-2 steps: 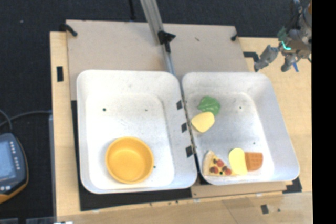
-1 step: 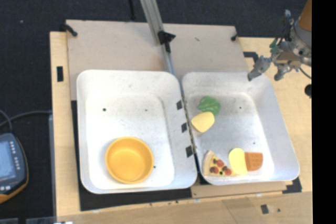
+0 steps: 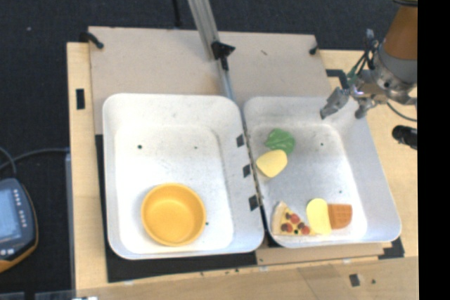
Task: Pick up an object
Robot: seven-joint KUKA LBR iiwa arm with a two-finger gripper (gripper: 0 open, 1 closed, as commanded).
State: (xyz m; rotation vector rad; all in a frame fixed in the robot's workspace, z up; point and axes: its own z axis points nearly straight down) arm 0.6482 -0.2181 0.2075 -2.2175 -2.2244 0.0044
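Far left, in the left bin [image 3: 123,123]: a yellow bowl [image 3: 173,213], upright near the front wall, untouched and well apart from the arm. Between the two bins, a slanted metal rail [image 3: 200,7] running up and away. In the right bin [image 3: 365,172], close to its left wall: a green leafy toy [image 3: 280,140] touching a pale yellow lemon-shaped piece [image 3: 271,164] just in front of it. Toward the front of that bin, in a tight cluster: a pizza slice toy [image 3: 289,220], a yellow oblong piece [image 3: 318,216] and an orange-brown block [image 3: 339,215], each touching or just beside the next. At the far right corner, above the rim of the right bin: the gripper [image 3: 349,104], fingers spread apart and released, nothing between them, well apart from every object. Judged from that layout: nothing picked yet, no target engaged; approach, descent, closing and lift all left to do, with the green and lemon-shaped pieces the nearest candidates
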